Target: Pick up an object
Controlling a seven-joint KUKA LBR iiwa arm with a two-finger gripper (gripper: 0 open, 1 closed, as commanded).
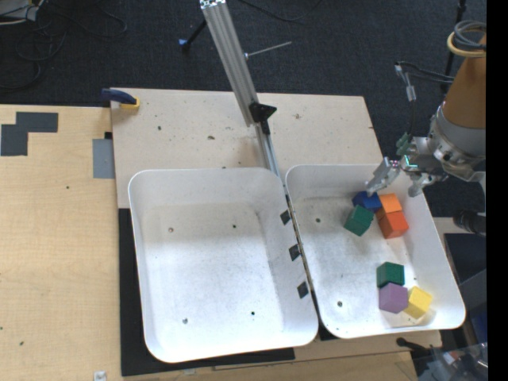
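Observation:
The right bin [444,260] holds several blocks. A blue block [366,200], a green block [359,221] and an orange block [392,216] are clustered near its far side. A dark green block [390,274], a purple block [392,298] and a yellow block [420,302] sit together near its front right corner. My gripper [399,181] hovers over the bin's far right edge, just above the orange and blue blocks. It is open, with its two fingers spread and nothing between them.
The left bin [159,205] lies beside the right one, with a divider carrying black clips [293,251] between them. A slanted aluminium bar [234,58] rises behind the bins. A small blue and yellow object [121,98] lies at the board's far left corner.

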